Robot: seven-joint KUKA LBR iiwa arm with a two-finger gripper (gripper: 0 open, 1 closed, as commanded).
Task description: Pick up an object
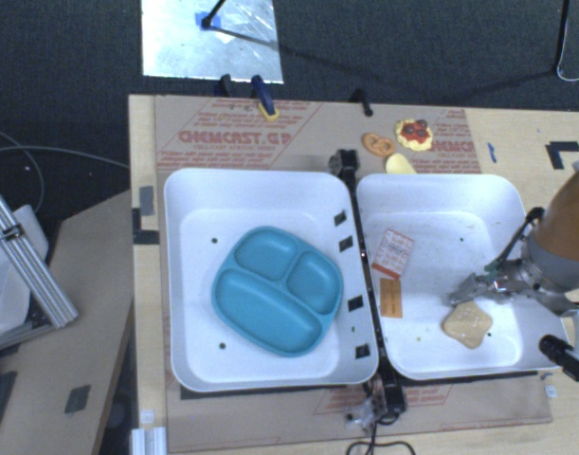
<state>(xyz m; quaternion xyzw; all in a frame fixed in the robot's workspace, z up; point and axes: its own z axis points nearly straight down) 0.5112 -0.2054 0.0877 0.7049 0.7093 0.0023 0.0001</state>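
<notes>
The right bin (pixel 441 197) holds three loose things. A tan piece shaped like a slice of toast (pixel 467 325) lies near its front right. A red-and-white packet (pixel 395 251) and an orange bar (pixel 390 299) lie by its left wall. My gripper (pixel 471 291) reaches in from the right and hangs just above the toast piece's upper left edge, low over the bin floor. Nothing shows as held. The grey arm with its orange band (pixel 566 235) stands over the bin's right side.
A blue divided plate (pixel 278 290) lies in the left bin (pixel 204 197). Behind the right bin, on the cardboard, sit a small orange cookie (pixel 377 144), a red-and-yellow toy food (pixel 414 134) and a pale yellow piece (pixel 400 165). A blue clamp (pixel 262 96) grips the back edge.
</notes>
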